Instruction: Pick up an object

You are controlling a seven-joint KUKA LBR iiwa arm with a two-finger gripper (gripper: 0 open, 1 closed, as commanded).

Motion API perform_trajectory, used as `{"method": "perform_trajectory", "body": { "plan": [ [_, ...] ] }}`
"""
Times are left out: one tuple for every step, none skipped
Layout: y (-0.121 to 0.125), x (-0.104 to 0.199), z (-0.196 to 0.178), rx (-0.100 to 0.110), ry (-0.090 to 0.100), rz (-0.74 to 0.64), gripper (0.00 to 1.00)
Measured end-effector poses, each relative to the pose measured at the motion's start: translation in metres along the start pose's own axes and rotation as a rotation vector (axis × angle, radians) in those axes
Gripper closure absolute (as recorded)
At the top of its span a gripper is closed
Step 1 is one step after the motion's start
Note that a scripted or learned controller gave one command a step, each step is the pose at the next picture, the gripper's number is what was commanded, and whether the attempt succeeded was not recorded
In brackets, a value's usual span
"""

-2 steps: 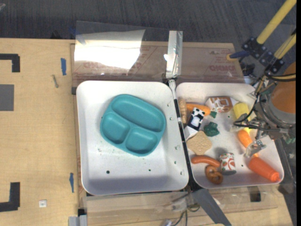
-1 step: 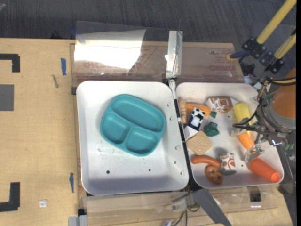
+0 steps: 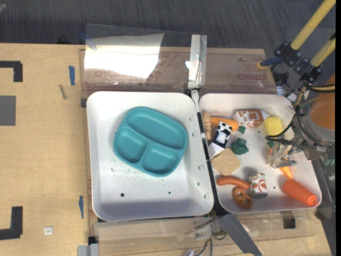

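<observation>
A: While the teal tray (image 3: pixel 151 141) fills the left bin (image 3: pixel 101 196), where do the toys lie?

B: Right bin (image 3: pixel 306 207). An orange carrot (image 3: pixel 299 191) lies just below the gripper (image 3: pixel 281 156), pointing lower right; gripper's hold: unclear.

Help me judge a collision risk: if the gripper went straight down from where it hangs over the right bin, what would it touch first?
Most likely the bare floor of the right bin. The gripper hangs there, between the yellow toy above and the orange carrot below. Depth is unclear from this slant, so the carrot's near end could be grazed.
</observation>
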State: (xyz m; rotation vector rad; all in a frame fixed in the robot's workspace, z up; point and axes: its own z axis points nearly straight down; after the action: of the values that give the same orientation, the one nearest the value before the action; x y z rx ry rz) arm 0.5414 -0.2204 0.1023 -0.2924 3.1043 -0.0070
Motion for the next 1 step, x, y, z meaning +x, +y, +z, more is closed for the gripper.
{"method": "perform_trajectory", "body": {
  "plan": [
    [0.0003,0.0005,0.001,-0.001,0.002,0.0,0.0]
  ]
}}
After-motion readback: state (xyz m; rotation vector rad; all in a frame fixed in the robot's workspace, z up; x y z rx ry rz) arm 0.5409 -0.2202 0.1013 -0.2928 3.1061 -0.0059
